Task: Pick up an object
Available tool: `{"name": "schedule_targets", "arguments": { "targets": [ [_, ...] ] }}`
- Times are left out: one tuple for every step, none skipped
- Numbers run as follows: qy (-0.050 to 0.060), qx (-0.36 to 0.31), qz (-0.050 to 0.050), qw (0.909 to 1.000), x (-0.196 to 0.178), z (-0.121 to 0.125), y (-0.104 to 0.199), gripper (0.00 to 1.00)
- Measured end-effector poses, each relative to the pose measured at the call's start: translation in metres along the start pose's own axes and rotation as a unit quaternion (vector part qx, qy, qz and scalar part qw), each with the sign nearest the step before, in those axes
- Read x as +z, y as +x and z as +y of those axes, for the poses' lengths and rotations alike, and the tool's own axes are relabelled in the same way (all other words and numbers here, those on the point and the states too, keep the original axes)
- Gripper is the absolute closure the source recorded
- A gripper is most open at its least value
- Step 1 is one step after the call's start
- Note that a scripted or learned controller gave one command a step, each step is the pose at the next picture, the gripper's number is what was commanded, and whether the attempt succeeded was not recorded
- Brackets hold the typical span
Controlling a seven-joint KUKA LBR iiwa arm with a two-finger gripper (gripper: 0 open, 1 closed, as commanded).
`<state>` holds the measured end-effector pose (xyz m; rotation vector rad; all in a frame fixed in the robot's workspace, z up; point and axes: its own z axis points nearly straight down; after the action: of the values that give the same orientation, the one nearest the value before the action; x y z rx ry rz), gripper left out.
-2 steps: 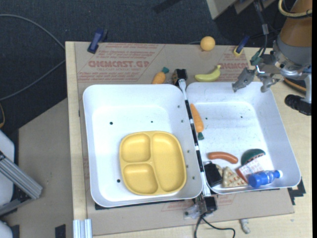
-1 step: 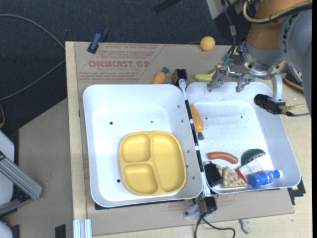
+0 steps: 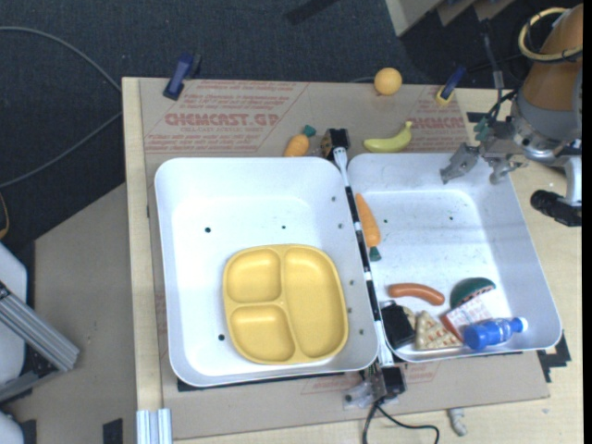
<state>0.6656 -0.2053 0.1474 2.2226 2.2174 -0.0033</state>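
The gripper point(image 3: 483, 163), fingers spread and empty at upper right, hangs well apart from the hot dog point(image 3: 416, 293) at lower right, likely light, stiff plastic, best pinched across its middle.

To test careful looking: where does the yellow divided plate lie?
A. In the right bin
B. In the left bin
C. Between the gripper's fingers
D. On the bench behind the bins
B: the yellow divided plate rests on the floor of the left bin, away from the gripper.
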Motion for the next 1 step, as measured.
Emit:
{"name": "schedule_targets", "arguments": {
  "targets": [
    [0.001,-0.002,0.002,1.0,0.001,-0.0043,0.0845,0.0]
  ]
}}
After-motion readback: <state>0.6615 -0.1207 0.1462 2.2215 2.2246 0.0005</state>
